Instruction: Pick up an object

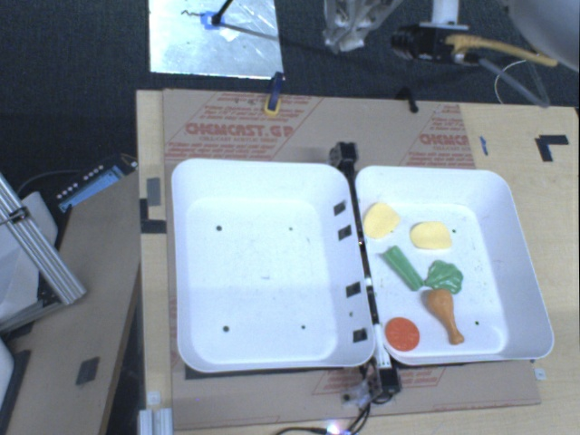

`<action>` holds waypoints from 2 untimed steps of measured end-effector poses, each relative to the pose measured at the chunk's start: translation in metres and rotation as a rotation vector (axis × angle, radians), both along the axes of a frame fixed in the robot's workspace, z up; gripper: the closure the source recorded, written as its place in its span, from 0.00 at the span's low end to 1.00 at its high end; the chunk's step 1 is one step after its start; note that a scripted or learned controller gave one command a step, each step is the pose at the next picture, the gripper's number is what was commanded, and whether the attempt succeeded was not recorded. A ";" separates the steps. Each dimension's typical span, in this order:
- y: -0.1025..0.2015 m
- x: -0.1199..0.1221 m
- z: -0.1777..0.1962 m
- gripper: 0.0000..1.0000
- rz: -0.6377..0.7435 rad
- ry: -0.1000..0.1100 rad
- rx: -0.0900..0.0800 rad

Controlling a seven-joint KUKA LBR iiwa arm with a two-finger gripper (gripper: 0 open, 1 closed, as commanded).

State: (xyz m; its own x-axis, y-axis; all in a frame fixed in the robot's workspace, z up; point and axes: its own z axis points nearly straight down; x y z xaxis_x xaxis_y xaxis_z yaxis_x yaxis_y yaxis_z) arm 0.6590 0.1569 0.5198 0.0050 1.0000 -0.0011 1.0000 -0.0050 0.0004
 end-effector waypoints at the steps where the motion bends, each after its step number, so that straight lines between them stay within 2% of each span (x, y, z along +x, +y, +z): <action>1: 0.043 0.008 0.017 1.00 0.011 -0.004 0.002; 2: 0.080 0.009 -0.085 1.00 0.012 0.008 0.000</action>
